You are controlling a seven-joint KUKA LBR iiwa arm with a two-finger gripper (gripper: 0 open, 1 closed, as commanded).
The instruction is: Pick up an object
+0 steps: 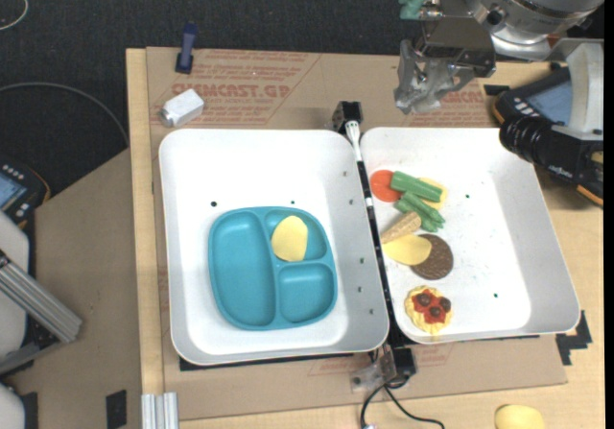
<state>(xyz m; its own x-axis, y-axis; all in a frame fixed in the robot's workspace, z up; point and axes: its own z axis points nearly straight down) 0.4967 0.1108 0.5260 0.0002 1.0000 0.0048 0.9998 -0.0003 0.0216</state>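
To do this pick well, the metal two-finger claw (419,91) should travel forward and down from the back rim of the shallow white right-hand bin (537,254) toward one piece standing apart in the toy food cluster below it, perhaps the small round pizza toy (429,308), farthest from the claw, or the green bean-shaped pieces (419,189) nearest it. Closing around a single item matters, since the brown disc (436,257) and yellow slice (405,250) overlap. The claw hangs above the bench (269,82) behind that bin, touching nothing and carrying nothing, its fingers seemingly a little apart.
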